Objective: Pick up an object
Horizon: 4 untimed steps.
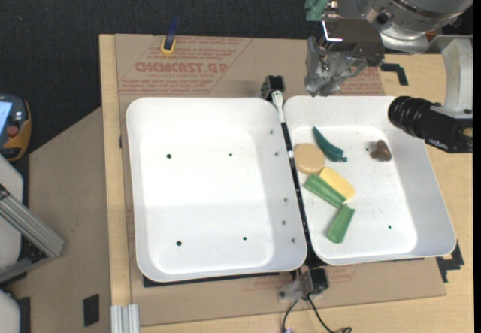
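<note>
The right bin (421,196) holds several small items: a dark green curved piece (328,143), a tan round disc (307,158), a yellow block (338,183), a green stick (322,190), a second green stick (340,224) and a small brown lump (381,150). My gripper (325,82) hangs above the far left corner of that bin, over its rim, well apart from the items. I see nothing between its fingers.
The left bin (150,174) lies beside the right one on a cardboard sheet (188,68). A black cylindrical device (412,116) juts over the right bin's far right edge. A small yellow and blue clip (170,40) sits at the cardboard's far edge.
</note>
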Each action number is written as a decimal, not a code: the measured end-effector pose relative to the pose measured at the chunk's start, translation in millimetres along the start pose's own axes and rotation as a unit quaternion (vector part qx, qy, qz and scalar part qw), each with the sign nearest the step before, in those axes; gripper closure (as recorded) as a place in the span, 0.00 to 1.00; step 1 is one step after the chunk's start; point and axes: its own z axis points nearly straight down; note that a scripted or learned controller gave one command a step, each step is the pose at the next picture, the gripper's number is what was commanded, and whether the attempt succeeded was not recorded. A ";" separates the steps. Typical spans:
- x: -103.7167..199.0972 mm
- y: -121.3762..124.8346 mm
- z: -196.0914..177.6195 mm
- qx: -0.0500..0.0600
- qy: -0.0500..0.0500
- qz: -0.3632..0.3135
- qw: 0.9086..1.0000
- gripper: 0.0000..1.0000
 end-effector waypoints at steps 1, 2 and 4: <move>59.5 -0.2 1.3 0.001 0.000 -0.001 1.000 1.00; 55.9 0.3 0.9 0.001 0.000 0.002 1.000 0.00; 56.6 0.7 -9.6 -0.001 0.000 0.002 1.000 0.00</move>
